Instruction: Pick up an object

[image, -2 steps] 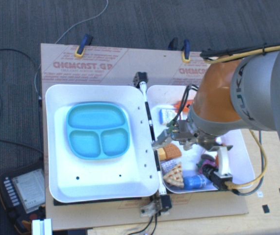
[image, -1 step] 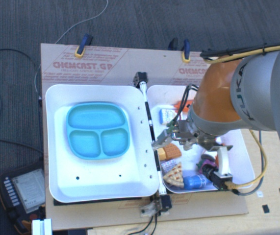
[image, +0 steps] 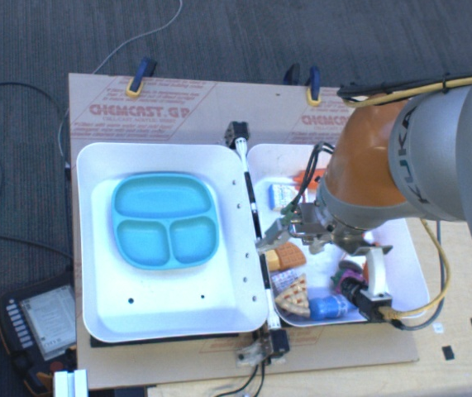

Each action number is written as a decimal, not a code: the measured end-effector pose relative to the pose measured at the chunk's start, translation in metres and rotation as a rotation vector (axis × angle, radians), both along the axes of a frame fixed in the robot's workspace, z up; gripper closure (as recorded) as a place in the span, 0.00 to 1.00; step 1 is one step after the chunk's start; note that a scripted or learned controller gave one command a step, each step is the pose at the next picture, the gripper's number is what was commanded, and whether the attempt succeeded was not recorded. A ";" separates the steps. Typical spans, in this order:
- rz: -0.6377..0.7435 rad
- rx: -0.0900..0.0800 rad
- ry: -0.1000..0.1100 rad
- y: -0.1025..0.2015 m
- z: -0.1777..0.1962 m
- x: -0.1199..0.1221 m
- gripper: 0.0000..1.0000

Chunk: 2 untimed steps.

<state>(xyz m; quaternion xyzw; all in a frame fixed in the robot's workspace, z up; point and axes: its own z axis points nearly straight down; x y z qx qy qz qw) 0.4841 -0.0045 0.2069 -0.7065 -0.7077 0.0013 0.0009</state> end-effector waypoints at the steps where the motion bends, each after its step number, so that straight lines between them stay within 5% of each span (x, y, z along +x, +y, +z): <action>1: 0.000 0.000 0.000 0.000 0.000 0.000 0.00; 2: 0.000 0.000 0.000 0.000 0.000 0.000 0.00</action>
